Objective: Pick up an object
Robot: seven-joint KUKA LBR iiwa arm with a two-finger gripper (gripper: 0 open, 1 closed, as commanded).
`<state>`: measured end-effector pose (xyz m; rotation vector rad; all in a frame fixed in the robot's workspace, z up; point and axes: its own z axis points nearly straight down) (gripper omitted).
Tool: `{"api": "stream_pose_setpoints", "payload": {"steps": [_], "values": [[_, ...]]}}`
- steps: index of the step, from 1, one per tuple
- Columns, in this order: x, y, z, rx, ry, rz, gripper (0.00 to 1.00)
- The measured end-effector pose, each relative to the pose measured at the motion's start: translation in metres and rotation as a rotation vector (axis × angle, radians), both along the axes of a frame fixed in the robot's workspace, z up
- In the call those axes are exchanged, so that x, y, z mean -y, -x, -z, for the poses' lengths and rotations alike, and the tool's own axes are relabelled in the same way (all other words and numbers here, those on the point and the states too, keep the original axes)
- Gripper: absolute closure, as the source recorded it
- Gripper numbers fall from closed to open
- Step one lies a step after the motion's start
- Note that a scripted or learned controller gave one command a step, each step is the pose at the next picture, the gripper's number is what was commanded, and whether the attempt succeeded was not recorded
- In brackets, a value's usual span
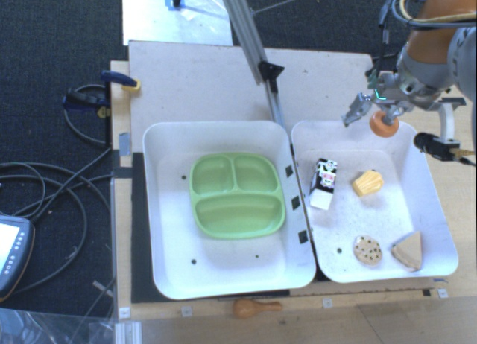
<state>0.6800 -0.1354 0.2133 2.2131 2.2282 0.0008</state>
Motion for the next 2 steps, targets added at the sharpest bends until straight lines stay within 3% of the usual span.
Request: {"api": "stream_pose_setpoints", "payload": {"steps": [1,2], "values": [[0.000,0.000,0.000,0.000,0.001,-0.001,0.00],[0.003,-0.008,0.046,-0.003,0.001,-0.001,0.00]]}}
